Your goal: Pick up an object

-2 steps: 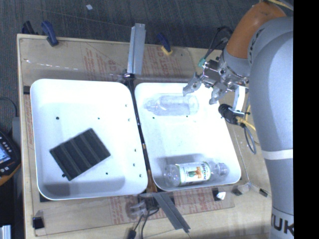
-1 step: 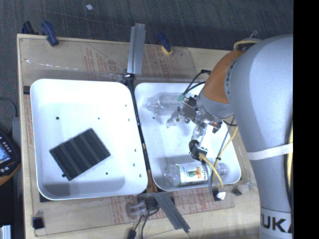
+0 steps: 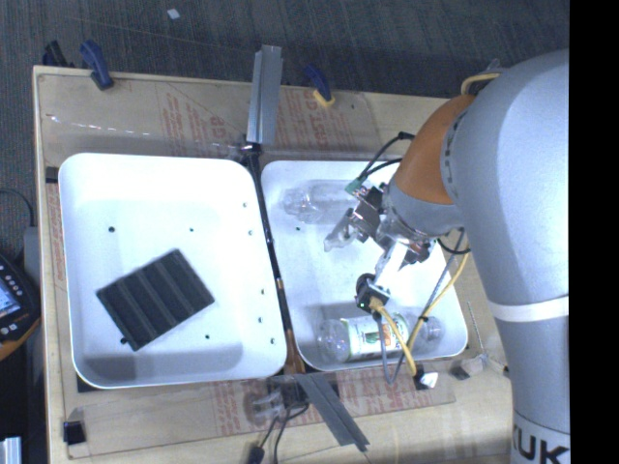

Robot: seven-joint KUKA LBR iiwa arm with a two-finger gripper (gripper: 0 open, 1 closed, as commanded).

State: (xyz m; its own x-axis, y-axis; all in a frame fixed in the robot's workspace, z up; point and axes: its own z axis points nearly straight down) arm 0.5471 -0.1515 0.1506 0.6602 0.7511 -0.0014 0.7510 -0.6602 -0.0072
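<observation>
The gripper point(image 3: 340, 230) hung over the middle of the right bin point(image 3: 308, 283), and whether it was apart or together could not be told. A clear bottle point(image 3: 308, 202) lay just beside it near the bin's far edge, and a labelled bottle point(image 3: 372, 337) lay along the near edge. In the left bin point(image 3: 145, 206), a black ribbed panel point(image 3: 155, 299) lay flat toward the near left corner.

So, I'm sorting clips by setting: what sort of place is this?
Probably a robotics lab's grasp-testing bench: an industrial arm reaches over two white bins, blue clamps grip the board, and the bins hold odd items, a black ridged panel and a labelled clear bottle.
</observation>
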